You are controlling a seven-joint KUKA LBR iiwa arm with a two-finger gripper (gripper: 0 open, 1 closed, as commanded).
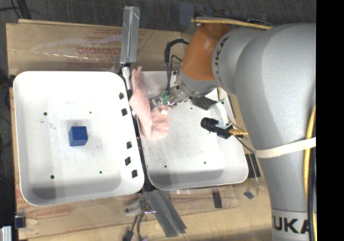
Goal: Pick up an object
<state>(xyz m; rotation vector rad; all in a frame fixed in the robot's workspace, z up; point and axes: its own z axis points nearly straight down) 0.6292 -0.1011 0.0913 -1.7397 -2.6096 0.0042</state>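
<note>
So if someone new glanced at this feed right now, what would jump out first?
Probably the big grey arm filling the right side, its orange band bent down over the right bin. Next, the pink cloth lying along that bin's left wall, with the gripper down beside it. Then the lone blue cube in the left bin.

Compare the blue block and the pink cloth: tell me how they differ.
The blue block is a small, rigid cube; the pink cloth is larger, soft and crumpled. The block sits alone in the left bin; the cloth lies in the right bin along the divider, by the gripper. Both rest on white bin floors.
</note>
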